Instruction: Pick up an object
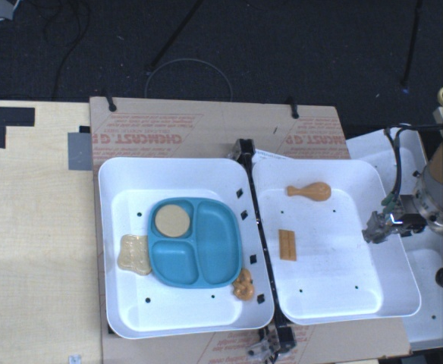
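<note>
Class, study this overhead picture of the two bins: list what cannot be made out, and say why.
- Gripper, camera view: small and dark at the right bin's edge, so open or shut is unclear.
- Arm: cut off by the right edge.
- Orange-brown lump beside the blue tray: too small to identify.

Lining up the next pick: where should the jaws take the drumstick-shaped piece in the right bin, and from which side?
Probably across the thin handle of the drumstick, which lies flat, its narrow end toward the divider and bulb toward the arm. Come straight down from above, jaws closing across the shaft; bare bin floor lies on both sides. The gripper sits at the right bin's edge.
</note>
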Robot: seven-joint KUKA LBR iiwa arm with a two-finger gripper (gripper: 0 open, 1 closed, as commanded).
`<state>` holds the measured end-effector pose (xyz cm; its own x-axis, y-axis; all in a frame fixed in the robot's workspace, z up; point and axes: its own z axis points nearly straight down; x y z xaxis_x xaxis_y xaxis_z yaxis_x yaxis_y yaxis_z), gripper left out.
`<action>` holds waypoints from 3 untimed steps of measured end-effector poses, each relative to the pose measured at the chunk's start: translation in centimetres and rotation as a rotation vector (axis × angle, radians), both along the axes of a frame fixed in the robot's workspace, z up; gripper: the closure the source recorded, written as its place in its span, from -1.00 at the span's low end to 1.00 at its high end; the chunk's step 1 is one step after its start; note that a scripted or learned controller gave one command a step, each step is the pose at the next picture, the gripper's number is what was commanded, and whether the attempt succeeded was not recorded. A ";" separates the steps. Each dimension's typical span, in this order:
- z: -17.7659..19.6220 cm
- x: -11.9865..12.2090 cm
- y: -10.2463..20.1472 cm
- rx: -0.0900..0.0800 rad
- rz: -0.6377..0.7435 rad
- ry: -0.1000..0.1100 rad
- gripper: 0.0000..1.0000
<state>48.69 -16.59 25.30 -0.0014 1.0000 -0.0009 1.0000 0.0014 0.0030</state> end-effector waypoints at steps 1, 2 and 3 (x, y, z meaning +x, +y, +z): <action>-0.5 1.3 5.9 0.004 0.004 0.006 1.00; -1.4 2.2 10.4 0.003 0.002 0.008 1.00; -2.6 2.2 16.2 0.003 0.003 0.008 1.00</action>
